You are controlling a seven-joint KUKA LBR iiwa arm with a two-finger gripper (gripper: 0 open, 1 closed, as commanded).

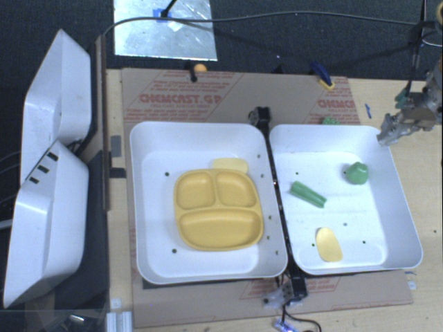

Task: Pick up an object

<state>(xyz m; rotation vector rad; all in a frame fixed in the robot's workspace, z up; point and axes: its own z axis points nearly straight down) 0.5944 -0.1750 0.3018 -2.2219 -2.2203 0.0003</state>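
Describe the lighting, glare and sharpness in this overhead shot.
Camera view: lighting is even and soft, with faint shadows beside the yellow divided tray and green stick; the metal sheet at top shows mottled glare; the white bins' walls look bright but keep detail; the gripper at the right edge is slightly blurred; overall focus is mildly soft.

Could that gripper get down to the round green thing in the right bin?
Probably yes. The gripper hangs over the right bin's far corner, and the round green thing lies close by, apart from the green stick, with nothing on top.

A small grey metallic pincer (392, 131) with thin dark cables above.
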